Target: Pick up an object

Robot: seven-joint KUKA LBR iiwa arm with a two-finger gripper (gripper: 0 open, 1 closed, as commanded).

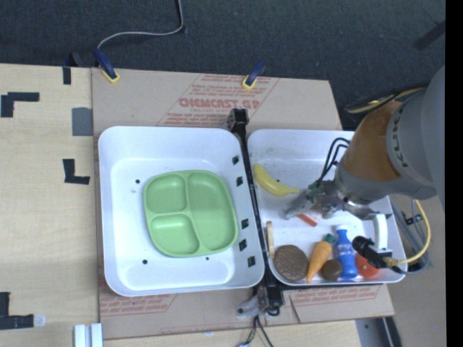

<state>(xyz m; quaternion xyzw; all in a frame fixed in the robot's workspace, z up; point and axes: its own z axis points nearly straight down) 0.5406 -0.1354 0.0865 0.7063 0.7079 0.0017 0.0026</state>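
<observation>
- gripper [307, 207] sits low in right bin [289, 157], between banana [273, 183] and small red piece [309, 220]; can't tell its state, too blurred.
- No object visibly held.
- Candidates all in right bin: banana, carrot [317, 260], brown disc [291, 262], blue bottle [345, 253].
- Risk: closing lands between banana and red piece, grabs nothing.
- Risk: front pile is packed tight, so neighbours likely get nudged.
- Green tray [191, 212] sits alone in left bin [123, 150].

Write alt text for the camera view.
The gripper hangs low in the right bin beside a banana, with a carrot, blue bottle and brown disc nearby. The left bin holds a green divided plate.
</observation>
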